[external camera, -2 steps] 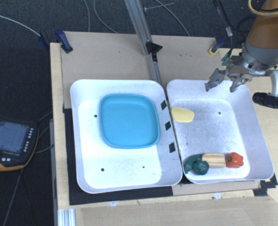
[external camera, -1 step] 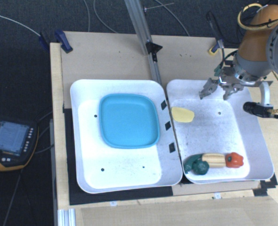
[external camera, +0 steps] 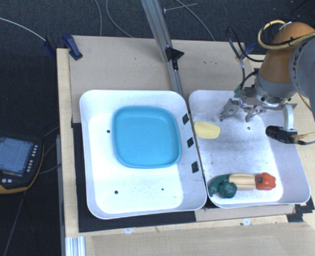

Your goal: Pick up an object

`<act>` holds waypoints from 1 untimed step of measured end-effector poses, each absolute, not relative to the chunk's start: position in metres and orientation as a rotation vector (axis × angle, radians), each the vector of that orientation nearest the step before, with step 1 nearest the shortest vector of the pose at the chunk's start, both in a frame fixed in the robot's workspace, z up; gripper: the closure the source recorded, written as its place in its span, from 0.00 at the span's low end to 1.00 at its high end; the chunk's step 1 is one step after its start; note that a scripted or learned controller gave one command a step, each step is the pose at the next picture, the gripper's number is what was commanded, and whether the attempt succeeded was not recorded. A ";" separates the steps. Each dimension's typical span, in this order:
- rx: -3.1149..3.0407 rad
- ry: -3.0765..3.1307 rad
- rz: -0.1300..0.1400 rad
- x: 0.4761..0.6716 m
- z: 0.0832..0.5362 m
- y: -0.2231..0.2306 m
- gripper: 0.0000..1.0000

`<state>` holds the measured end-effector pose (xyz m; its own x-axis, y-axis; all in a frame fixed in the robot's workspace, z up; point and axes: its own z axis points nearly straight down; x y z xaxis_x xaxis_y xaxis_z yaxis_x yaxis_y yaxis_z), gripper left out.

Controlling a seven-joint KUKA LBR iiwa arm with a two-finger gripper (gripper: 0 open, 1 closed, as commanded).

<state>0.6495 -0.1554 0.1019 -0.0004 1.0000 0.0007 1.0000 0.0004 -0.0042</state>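
The tool (external camera: 242,110) hangs over the upper part of the right bin (external camera: 237,148), at about 1 o'clock from the middle of this bin. Its metal fingers (external camera: 228,110) are spread apart, so the tool is released, and nothing is between them. The grey arm (external camera: 307,63) with the orange band (external camera: 283,49) enters from 3 o'clock of the view.

In the right bin lie several things. A pale yellow piece (external camera: 206,129) rests near the left wall of the bin, at about 8 o'clock from the tool and apart from it. Along the lower edge of the bin, at 6 o'clock from the tool and well apart, three things lie in a row and touch each other: a dark green object (external camera: 222,187), a tan cylinder (external camera: 242,181) and a red object (external camera: 265,181).

The left bin (external camera: 93,143) holds a blue square plate (external camera: 146,136), about in its middle. Both bins stand side by side on the worktop (external camera: 120,63).
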 end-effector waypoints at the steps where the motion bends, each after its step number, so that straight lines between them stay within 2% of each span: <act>1: -2.222 -2.223 -0.002 0.651 0.116 -0.156 1.00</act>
<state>0.6513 -0.1557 0.1159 -0.0006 1.0000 -0.0004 1.0000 0.0006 0.0024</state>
